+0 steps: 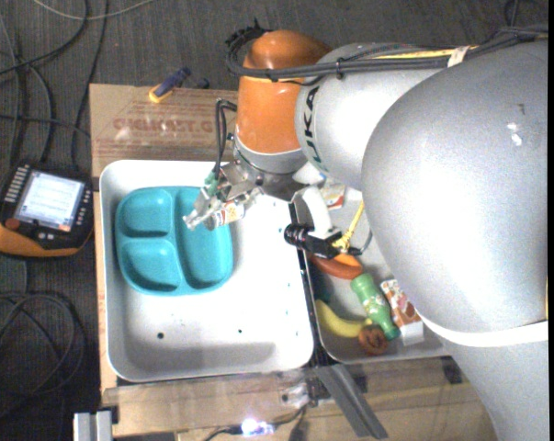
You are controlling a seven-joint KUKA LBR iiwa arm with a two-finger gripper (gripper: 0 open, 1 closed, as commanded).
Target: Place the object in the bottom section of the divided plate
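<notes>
A teal divided plate (166,242) lies in the upper left part of the left white bin (258,338). It has two small sections on its left and one long section on its right. My gripper (212,208) hangs over the plate's upper right rim, below the orange wrist band. A small colourful object (229,211), red, white and green, shows between the metal fingers (201,217), so the gripper is shut on it. The object sits above the top of the plate's long right section. The arm's grey body hides most of the right side of the view.
The right bin (414,343) holds a banana (336,320), a green bottle (373,303), an orange-red item (339,265), a brown ring (373,340) and a small box (401,306). A control pendant (42,209) lies left of the bench. Cardboard (157,127) lies behind the left bin.
</notes>
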